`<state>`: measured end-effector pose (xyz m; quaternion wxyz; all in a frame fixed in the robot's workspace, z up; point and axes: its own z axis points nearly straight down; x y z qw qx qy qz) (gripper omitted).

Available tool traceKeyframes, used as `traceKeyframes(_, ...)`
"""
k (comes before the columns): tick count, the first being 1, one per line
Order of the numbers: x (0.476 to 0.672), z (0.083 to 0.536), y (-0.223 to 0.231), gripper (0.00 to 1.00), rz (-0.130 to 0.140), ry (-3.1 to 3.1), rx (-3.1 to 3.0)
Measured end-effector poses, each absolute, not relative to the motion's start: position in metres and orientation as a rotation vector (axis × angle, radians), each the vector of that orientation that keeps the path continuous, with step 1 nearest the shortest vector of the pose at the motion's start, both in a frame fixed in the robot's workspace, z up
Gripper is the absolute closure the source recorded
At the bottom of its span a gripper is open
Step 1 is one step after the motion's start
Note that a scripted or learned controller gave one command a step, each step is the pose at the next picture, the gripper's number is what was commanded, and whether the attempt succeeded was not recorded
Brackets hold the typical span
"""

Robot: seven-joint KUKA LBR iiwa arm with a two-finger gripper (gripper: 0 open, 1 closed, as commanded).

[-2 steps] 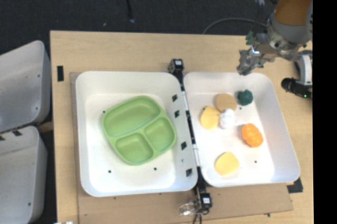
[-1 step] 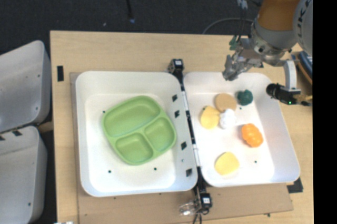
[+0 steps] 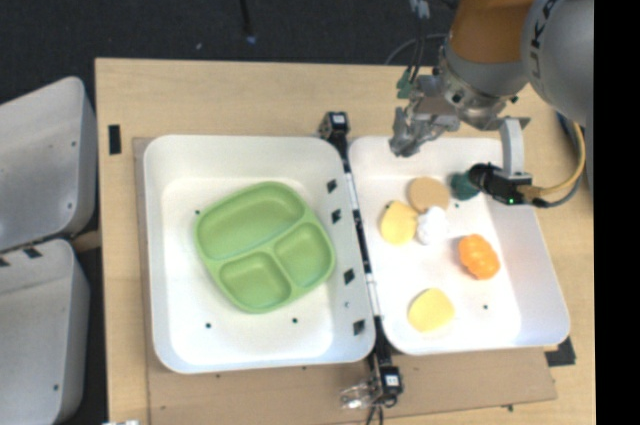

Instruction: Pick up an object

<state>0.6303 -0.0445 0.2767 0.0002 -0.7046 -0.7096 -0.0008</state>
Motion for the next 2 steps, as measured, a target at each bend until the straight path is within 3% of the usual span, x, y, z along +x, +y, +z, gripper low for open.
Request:
traceKeyframes(1, 0.607, 0.275, 0.007, 1.0, -0.001, -2.228, -2.213)
traceKeyframes(2, 0.599, 0.274, 0.052, 1.0, 0.0, -2.228, -2.213)
